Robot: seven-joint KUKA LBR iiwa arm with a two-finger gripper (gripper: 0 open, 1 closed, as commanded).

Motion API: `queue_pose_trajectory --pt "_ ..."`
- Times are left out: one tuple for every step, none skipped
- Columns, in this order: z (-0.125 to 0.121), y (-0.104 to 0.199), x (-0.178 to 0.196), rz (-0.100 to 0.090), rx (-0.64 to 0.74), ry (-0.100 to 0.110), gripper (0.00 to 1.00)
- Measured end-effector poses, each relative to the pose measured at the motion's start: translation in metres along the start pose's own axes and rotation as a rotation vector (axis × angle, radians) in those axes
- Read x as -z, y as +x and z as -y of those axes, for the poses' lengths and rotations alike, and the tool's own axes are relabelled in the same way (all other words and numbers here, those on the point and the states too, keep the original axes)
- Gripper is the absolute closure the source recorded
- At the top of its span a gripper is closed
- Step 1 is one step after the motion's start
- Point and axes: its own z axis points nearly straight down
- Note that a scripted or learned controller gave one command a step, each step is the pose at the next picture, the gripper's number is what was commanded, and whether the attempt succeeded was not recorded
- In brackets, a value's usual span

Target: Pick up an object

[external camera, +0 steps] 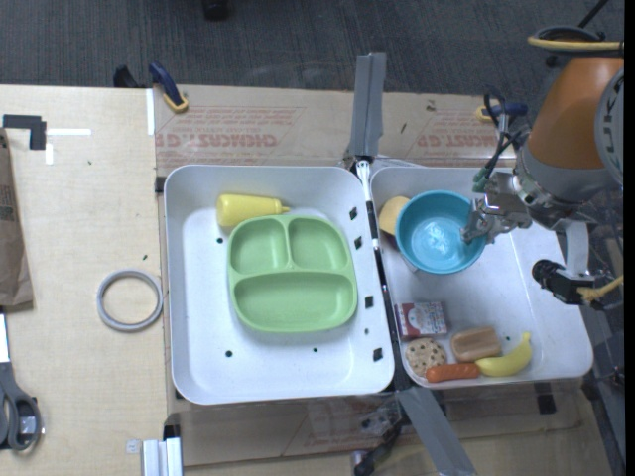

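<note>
In the right bin, a blue bowl sits at the back left, partly covering a pale yellow object. My gripper is right at the bowl's right rim, hanging from the grey wrist with the orange band. Along the bin's front lie a red-and-white packet, a round cookie, a tan block, a banana and an orange-red stick. The left bin holds a green divided plate and a yellow piece behind it.
A grey post stands behind the seam between the bins. On the bench to the left lie a tape ring, scissors and a brown bag. Blue clamps hold the cardboard at the back.
</note>
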Motion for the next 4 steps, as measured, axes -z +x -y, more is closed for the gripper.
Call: queue_pose_trajectory --pt "0.047 -0.029 0.027 0.0 0.17 0.0 1.0" --pt "0.085 -0.063 -0.012 -0.001 0.22 -0.001 1.0" --pt "0.087 -0.032 0.092 0.001 0.569 -0.003 1.0" --pt "0.075 -0.037 -0.072 0.0 0.702 -0.005 1.0"
